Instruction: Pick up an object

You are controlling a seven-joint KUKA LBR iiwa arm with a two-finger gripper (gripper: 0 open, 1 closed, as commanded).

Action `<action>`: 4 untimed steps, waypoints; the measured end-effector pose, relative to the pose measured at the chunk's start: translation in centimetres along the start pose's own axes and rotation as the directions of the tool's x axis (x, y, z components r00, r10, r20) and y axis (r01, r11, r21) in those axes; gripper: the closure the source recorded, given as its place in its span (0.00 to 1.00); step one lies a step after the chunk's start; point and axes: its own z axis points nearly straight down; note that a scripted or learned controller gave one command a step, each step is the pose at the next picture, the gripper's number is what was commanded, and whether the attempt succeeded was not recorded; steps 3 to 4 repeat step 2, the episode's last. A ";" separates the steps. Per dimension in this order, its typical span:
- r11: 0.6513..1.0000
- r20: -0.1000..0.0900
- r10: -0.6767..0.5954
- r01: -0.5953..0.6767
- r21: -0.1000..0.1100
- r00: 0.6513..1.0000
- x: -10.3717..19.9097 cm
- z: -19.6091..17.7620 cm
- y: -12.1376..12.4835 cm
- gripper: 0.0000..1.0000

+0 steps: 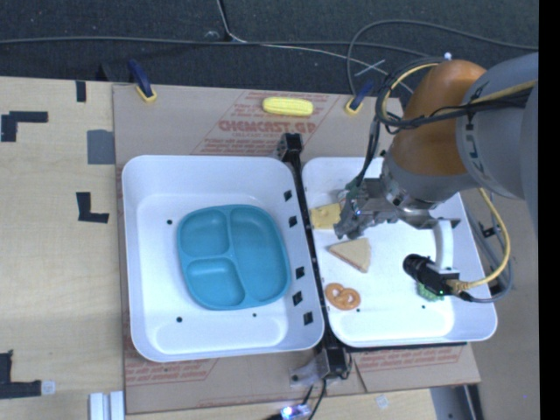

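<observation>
Arm [477, 138]: grey, orange band on top, highest thing over the bench. It enters from the view's right and stands over the right bin [472, 326].

Gripper [352, 220]: low over the right bin, near that bin's left wall. Opening cannot be judged from this angle. Nothing is seen held.

Objects, placed from the gripper:
- Cheese [325, 215]: pale yellow block, just beside the gripper on its view-left side, on the bin floor. Whether it touches the gripper cannot be told. Closest pick candidate.
- Wedge [351, 254]: tan triangle, lying flat just below the gripper in the view, apart from the cheese.
- Pretzel [342, 297]: orange-brown, lying flat farther down the view than the wedge, near the bin's lower left corner. Apart from the wedge.
- Divider [302, 226]: black strip between the bins, just view-left of the cheese.
- Left bin [140, 234]: beyond the divider, well to the gripper's view-left.
- Plate [234, 256]: teal, three compartments, in the middle of the left bin.
- Yellow piece [287, 106]: oblong, outside both bins on the cardboard [201, 125], up the view and to the view-left of the gripper, well apart from it.
- Clamps: one [140, 82] at the cardboard's far left corner, one [359, 100] up the view from the gripper.
</observation>
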 end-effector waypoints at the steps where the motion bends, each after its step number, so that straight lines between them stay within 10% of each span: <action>1: 1.000 0.000 -0.002 0.002 0.000 1.000 5.8 0.0 -1.7 1.00; 2: 1.000 0.000 -0.003 0.003 -0.003 1.000 11.2 -1.6 -2.2 1.00; 4: 1.000 0.000 -0.003 0.003 -0.003 1.000 11.2 -1.6 -2.2 1.00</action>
